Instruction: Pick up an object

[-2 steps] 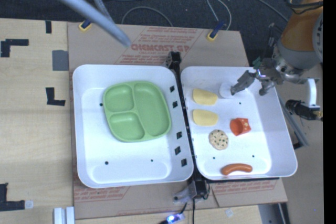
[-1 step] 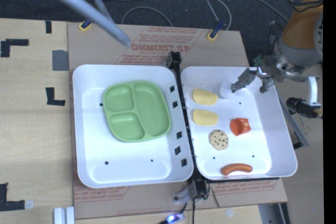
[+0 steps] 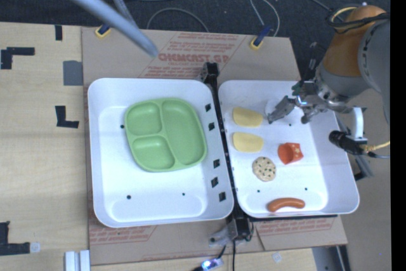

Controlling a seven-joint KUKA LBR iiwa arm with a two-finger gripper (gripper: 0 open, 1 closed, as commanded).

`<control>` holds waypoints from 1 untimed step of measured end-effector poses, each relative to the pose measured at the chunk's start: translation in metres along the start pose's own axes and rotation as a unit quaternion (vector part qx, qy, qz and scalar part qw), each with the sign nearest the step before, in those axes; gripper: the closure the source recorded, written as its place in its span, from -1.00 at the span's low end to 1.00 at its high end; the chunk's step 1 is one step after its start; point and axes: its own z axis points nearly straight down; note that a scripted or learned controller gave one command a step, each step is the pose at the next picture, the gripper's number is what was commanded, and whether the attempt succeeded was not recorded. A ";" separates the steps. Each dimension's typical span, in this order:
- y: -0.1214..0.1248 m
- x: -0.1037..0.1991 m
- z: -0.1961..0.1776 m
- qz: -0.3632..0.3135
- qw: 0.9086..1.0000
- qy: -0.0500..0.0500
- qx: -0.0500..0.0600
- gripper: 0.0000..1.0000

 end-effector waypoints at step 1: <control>-0.001 0.001 0.057 0.000 1.000 -0.001 -0.001 -1.00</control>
